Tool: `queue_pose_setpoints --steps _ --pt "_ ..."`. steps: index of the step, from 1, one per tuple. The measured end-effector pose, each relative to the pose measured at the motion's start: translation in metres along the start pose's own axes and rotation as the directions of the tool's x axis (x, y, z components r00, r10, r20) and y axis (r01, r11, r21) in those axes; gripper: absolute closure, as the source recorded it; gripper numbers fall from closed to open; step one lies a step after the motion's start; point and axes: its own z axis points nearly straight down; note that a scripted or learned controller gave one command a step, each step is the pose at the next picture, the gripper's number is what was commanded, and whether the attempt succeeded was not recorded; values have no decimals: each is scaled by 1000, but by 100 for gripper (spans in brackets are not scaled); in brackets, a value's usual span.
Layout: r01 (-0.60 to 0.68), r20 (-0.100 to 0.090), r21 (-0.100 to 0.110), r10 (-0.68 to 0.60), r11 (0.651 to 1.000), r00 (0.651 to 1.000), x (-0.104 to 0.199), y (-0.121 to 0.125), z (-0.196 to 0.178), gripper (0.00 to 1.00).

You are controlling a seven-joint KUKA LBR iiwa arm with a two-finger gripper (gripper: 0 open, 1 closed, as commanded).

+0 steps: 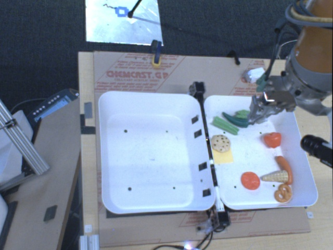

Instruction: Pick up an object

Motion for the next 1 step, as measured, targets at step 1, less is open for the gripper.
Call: queue_pose_setpoints --steps 1 --pt "1 -2 -21 -1 1000 1000 52 0 -105 100"
